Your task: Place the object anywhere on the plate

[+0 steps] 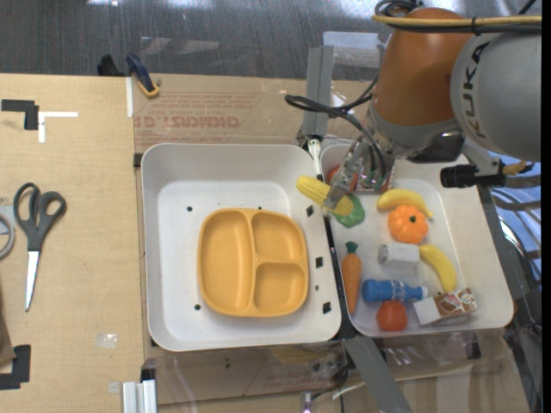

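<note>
While the smooth yellow plate (pixel 253 261), a rounded square with three compartments, lies in the middle of the left bin (pixel 164 231), the gripper (pixel 342 188) holds a bumpy corn cob (pixel 317 191) between its narrowed fingers. That cob hangs over the divide between both bins, by the right bin's (pixel 482 256) upper left corner.

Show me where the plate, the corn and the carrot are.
plate (pixel 225 265), camera view, its large left compartment
corn (pixel 311 188), camera view, middle of the yellow cob
carrot (pixel 351 275), camera view, middle of the orange body
</note>
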You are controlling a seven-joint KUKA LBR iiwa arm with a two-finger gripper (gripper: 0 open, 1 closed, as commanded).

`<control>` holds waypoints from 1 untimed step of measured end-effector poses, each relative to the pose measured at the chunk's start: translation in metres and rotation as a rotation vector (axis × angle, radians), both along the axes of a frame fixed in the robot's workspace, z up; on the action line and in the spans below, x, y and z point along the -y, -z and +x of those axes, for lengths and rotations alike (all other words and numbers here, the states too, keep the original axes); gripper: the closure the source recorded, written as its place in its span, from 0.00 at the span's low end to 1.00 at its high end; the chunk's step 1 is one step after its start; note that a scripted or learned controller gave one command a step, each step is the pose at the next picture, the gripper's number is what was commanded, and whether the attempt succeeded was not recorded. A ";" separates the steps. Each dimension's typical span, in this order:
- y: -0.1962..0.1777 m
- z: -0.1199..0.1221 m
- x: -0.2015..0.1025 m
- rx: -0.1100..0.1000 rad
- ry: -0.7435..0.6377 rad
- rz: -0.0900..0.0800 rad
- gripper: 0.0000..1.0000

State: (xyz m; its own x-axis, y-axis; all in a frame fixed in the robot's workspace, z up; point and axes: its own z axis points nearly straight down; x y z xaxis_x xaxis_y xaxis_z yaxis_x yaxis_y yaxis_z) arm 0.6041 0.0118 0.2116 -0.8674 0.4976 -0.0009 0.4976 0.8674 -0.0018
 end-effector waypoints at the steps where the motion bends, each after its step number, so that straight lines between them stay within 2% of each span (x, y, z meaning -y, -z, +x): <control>1: 0.020 -0.057 -0.078 -0.001 -0.158 0.002 1.00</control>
